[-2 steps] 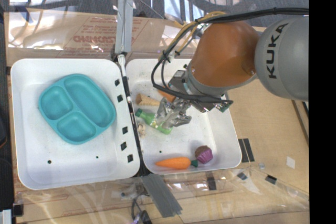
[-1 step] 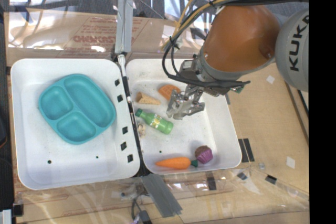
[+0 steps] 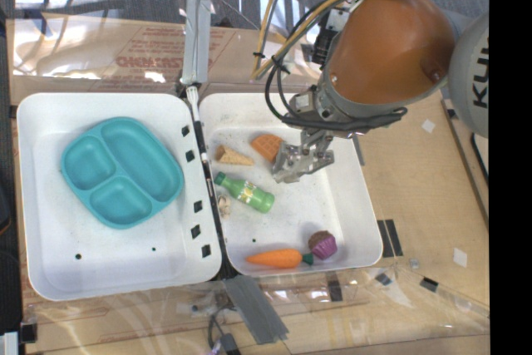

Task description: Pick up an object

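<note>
My gripper (image 3: 291, 168) hangs low in the right bin (image 3: 353, 204), just right of an orange waffle-like piece (image 3: 266, 146). Its metal fingers point down-left and nothing shows between them. A tan cone-shaped piece (image 3: 233, 155) lies left of the waffle. A green bottle (image 3: 247, 192) lies slanted below and left of the gripper. An orange carrot (image 3: 276, 258) and a purple round piece (image 3: 323, 244) rest near the bin's front wall.
The left bin (image 3: 50, 253) holds a teal divided plate (image 3: 122, 170). A ridge with black clips (image 3: 199, 179) separates the two bins. The arm's orange band (image 3: 386, 50) looms over the right bin's back right corner, with yellow and black cables above.
</note>
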{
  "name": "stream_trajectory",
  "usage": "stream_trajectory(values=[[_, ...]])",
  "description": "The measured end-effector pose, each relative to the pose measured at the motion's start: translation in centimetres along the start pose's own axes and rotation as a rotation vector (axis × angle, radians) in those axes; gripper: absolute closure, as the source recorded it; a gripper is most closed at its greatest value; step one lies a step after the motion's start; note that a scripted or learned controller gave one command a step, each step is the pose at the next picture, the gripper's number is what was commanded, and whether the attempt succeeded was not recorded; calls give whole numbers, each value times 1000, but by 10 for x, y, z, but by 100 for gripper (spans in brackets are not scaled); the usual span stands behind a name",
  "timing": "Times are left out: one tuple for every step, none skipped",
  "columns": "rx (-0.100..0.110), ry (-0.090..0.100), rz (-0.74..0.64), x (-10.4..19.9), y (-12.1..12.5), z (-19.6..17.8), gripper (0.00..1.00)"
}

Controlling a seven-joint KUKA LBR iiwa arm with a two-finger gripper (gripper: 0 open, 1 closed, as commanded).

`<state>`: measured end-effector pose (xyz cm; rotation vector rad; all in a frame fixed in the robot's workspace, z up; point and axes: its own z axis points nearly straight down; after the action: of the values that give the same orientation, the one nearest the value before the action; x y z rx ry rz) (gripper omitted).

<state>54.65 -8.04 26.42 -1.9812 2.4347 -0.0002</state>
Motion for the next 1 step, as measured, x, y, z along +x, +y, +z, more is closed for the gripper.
stream_trajectory(values=[[-1, -1, -310, 20, -10, -15, 100]])
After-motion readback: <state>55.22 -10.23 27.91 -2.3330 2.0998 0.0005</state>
